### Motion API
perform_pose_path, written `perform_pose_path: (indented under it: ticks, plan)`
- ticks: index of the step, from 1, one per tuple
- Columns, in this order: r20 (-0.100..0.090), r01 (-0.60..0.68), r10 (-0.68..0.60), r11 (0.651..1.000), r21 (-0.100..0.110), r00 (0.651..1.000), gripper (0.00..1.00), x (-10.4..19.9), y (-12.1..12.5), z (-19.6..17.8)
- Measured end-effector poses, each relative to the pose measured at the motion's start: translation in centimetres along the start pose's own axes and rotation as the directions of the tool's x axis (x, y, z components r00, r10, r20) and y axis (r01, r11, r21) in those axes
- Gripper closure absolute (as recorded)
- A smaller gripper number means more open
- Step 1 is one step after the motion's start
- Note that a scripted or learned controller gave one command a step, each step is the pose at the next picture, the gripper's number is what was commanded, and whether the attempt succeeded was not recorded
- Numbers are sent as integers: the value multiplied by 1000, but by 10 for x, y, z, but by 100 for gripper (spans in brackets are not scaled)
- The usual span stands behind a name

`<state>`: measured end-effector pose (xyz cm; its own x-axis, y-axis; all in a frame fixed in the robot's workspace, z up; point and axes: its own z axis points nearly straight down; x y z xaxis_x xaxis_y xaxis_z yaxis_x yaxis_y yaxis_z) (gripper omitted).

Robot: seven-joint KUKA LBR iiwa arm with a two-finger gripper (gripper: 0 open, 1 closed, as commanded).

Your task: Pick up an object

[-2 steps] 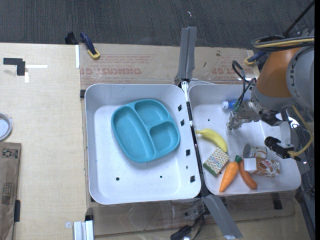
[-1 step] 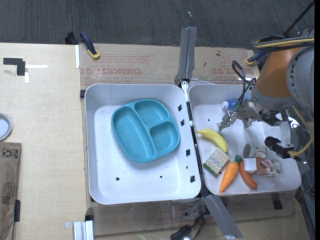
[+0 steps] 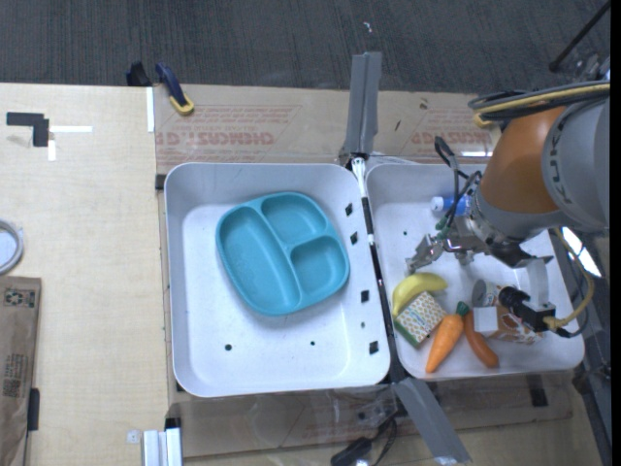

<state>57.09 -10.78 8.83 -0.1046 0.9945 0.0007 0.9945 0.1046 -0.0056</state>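
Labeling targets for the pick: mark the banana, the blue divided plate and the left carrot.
banana [image 3: 419, 287], camera view, middle of its yellow curve
blue divided plate [image 3: 254, 260], camera view, floor of its large compartment
left carrot [image 3: 442, 343], camera view, mid-body

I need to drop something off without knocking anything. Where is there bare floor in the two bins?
Left bin: bare floor rings the blue divided plate, widest along the near wall. Right bin: open at the far left corner, beside the divider. Its near half is crowded: banana, small packet, two carrots, and the gripper.
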Motion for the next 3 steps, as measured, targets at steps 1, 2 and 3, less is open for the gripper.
perform_pose_path:
  ticks: [1, 2, 3]
  plan:
    - [-1, 139, -139, 990, -1, 990, 0, -16, -93, 0]
    - [-4, 135, -135, 991, 3, 991, 100, -17, -93, -5]
    - [2, 247, -247, 969, -1, 969, 100, 48, -58, -141]
